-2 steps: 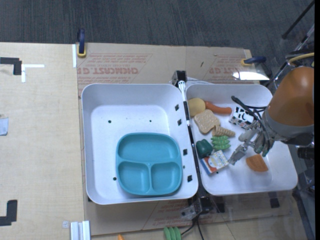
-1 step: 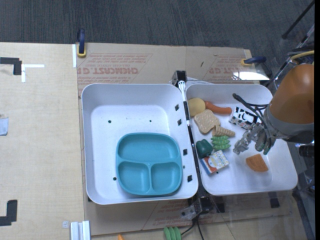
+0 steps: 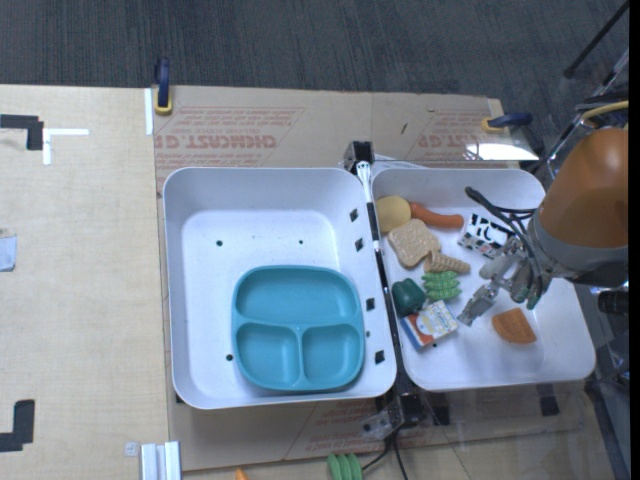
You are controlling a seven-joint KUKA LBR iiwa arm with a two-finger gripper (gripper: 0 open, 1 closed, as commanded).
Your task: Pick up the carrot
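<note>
Gripper (image 3: pixel 478 308) low over right bin (image 3: pixel 560 363), fingers slightly apart, nothing between them. Carrot (image 3: pixel 437 216) at bin's far edge beside yellow potato (image 3: pixel 393 210), well apart from gripper.

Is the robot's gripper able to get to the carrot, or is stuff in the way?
Probably yes. The carrot lies uncovered near the right bin's back wall, beside the yellow lemon and bread slice. The gripper hangs over the same bin, with nothing lying on the carrot.
</note>
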